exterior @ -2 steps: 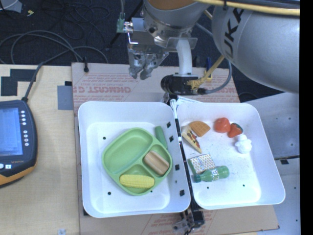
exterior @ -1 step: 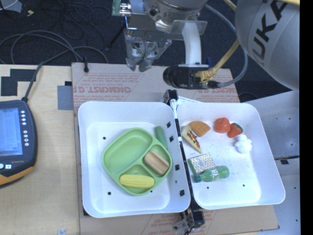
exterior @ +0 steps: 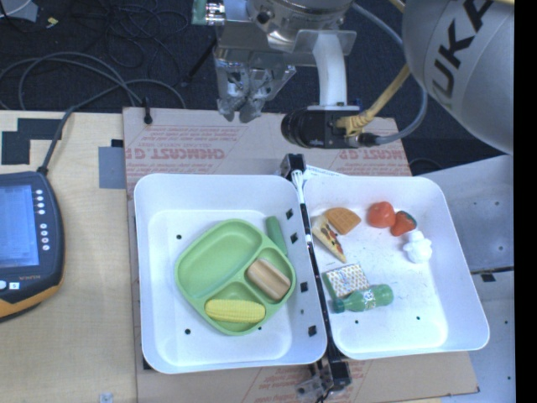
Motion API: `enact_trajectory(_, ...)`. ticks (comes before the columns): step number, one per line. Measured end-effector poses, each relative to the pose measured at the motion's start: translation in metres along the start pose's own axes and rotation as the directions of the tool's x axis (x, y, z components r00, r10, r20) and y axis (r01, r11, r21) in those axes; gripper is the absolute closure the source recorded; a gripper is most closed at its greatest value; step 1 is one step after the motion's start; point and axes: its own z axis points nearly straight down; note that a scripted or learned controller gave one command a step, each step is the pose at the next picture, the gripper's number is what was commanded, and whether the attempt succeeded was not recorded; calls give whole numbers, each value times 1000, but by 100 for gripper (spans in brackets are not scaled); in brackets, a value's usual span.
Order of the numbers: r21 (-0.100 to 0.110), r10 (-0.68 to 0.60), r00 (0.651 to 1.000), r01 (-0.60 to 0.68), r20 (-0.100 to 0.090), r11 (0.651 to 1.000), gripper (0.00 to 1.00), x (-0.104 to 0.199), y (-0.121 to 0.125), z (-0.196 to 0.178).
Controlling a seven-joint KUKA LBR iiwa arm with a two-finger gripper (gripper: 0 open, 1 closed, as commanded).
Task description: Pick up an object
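The gripper (exterior: pixel 244 107) hangs above the bins' far edge; its finger state cannot be told. A green bottle (exterior: pixel 367 298) lies in the right bin (exterior: pixel 457 309), long axis running left-right.

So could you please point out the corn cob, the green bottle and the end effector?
corn cob (exterior: pixel 235 311), camera view, middle of the cob.
green bottle (exterior: pixel 367 299), camera view, its body.
end effector (exterior: pixel 243 107), camera view, between the fingertips.

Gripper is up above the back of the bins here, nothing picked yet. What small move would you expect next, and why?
Probably a move toward the right bin, then down. The gripper hangs above the cardboard behind both bins with nothing between its fingers. The right bin's loose items, such as the red tomato and green bottle, lie apart from each other and look easier to take than food in the green plate.
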Motion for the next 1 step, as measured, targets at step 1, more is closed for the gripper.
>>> enact_trajectory(1, 4, -6, 1000, 6, 1, 1000, 100, 2, -1, -9)
